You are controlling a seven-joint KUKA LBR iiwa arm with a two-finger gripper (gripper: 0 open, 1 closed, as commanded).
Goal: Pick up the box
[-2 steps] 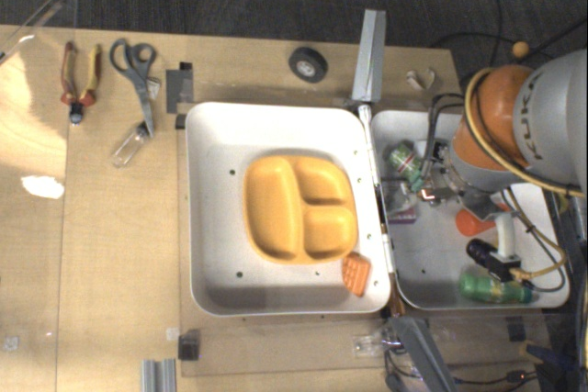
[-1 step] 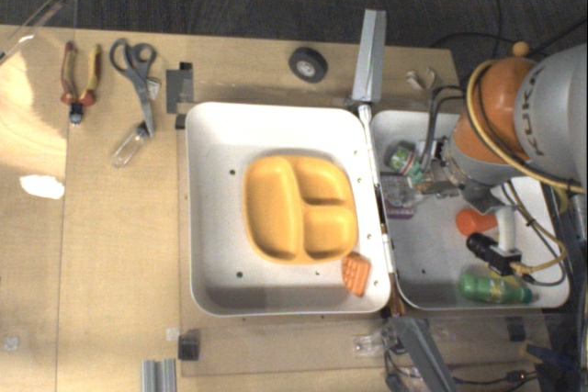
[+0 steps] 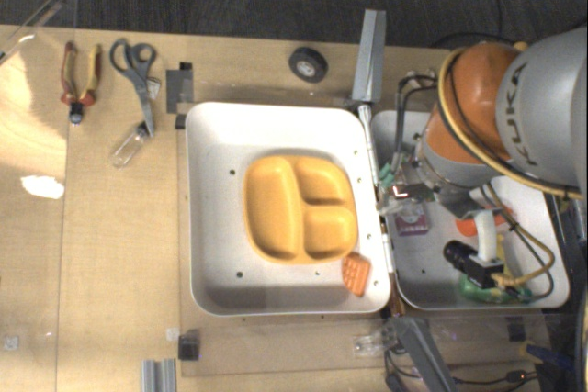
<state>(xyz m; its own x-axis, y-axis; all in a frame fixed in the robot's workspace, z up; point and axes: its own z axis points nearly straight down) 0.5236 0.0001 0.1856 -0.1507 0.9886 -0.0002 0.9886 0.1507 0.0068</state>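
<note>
In the right bin (image 3: 432,294), a small purplish box (image 3: 412,221) lies near the left wall. My gripper (image 3: 399,191) hangs just above and slightly left of it, close to the wall between the two bins. The grey arm with its orange band (image 3: 478,110) covers the upper part of this bin and hides what is under it. I see nothing clearly held at the gripper.
The left bin (image 3: 216,197) holds a yellow divided tray (image 3: 299,207) and a small orange ridged piece (image 3: 356,273) at its lower right corner. An orange-and-white object (image 3: 484,225) and green items (image 3: 480,291) lie in the right bin. Scissors (image 3: 138,73) and pliers (image 3: 78,78) rest on the bench at left.
</note>
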